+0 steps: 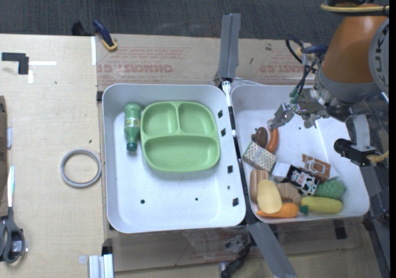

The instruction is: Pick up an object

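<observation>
In the right bin (346, 205), lower right of the frame, toy foods lie heaped along its lower edge: a corn cob (322, 205), a green bumpy piece (330, 188), an orange carrot (281, 211), a pale yellow piece (268, 195), a patterned box (259, 156) and a black-and-white carton (302, 178). Higher up lies a brown-and-orange sausage (267, 139).

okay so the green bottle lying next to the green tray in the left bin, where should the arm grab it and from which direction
Judging from its pose, grip the green bottle across its middle, coming straight down from above. It lies flat on the floor of the left bin, long axis running toward the far wall, close beside the green tray. The end effector should probably straddle its narrow width, though the tray side looks tight.
</observation>
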Robot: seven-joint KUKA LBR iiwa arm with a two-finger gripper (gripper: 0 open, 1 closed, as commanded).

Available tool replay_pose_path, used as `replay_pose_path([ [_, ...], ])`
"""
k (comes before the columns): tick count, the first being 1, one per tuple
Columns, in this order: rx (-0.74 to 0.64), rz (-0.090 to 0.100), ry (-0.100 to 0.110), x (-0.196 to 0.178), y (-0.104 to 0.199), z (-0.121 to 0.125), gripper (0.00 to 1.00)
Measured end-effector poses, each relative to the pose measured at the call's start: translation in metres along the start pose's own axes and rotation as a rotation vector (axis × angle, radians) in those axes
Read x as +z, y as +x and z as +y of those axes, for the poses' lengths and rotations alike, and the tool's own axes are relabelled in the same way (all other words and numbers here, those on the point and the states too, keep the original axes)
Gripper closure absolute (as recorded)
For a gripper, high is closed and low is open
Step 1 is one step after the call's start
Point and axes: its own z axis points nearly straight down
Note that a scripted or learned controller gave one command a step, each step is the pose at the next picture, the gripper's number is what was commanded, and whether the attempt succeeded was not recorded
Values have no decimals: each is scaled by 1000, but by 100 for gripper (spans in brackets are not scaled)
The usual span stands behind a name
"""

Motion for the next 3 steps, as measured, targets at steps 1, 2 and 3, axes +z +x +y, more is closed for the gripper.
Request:
replay_pose_path([
  [1, -203, -1, -4, 107, -2, 36, 0],
  [2, -198, -2, -7, 96, -4, 37, 100],
  [3, -48, -1, -4, 7, 79, 67, 100],
])
